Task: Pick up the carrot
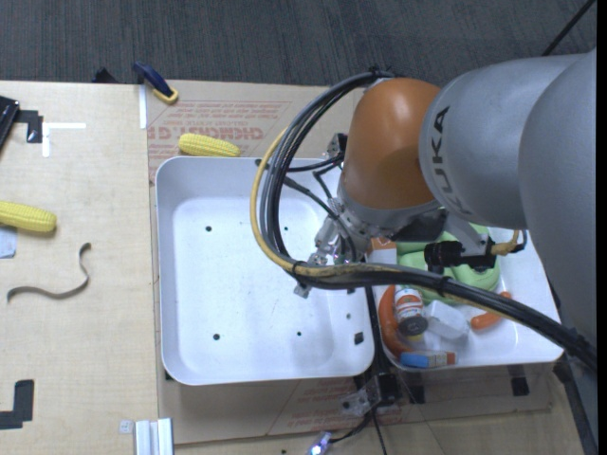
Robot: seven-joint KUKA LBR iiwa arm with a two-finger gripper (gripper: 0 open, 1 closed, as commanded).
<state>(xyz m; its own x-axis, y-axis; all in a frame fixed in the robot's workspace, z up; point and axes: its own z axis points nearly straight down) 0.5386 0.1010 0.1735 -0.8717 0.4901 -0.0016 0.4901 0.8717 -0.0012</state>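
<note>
Carrot (486, 320) lies in the right bin (541, 344), toward that bin's 4 o'clock edge, a short orange piece partly covered by a black cable (455, 290). Going from the left of the surface (76, 349): a yellow corn cob (27, 218) sits at about 9 o'clock, with a thin curled brown strip (57, 287) just below it. A second corn cob (207, 145) rests on the cardboard just beyond the left bin (190, 349), at that bin's 12 o'clock side. The left bin's white floor shows a few small dark dots. Over the divide between the bins hangs the arm (512, 150), its orange band above the wrist, with yellow and black cables looping round it. The hand (327, 249) sits at the inner edge of the left bin; whether it is open or closed cannot be told. In the right bin, a small bottle (410, 313) lies near a green object (465, 263), close to the carrot.
</note>
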